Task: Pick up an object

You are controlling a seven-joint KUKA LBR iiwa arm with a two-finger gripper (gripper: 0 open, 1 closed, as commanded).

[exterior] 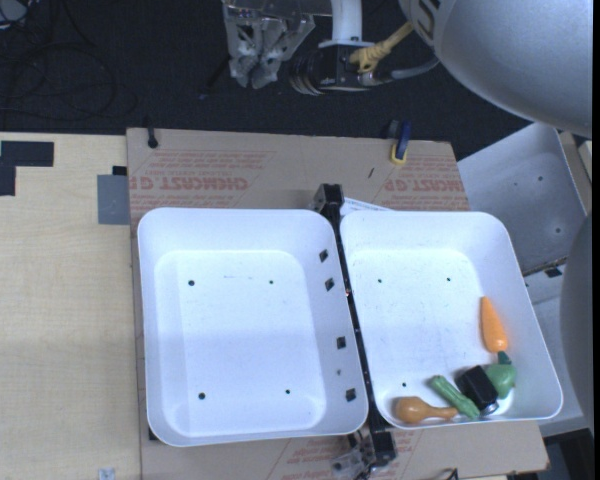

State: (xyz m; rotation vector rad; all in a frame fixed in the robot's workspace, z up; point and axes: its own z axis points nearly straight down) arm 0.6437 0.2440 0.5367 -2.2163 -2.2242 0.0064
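Gripper [265, 53] hangs raised with nothing between its fingers, which look nearly closed. The orange carrot [493, 325] lies far below and right of it, in the right bin [420, 230]. Judged light, rigid, smooth plastic; grasp across its middle.

**Bright bins, dark background**

Even overhead light whitens both bins; the left bin [235, 333] has a soft grey shadow over its floor toward 6 o'clock. The arm [520, 38] at 1 o'clock looms blurred, and the background at 12 o'clock is dim.
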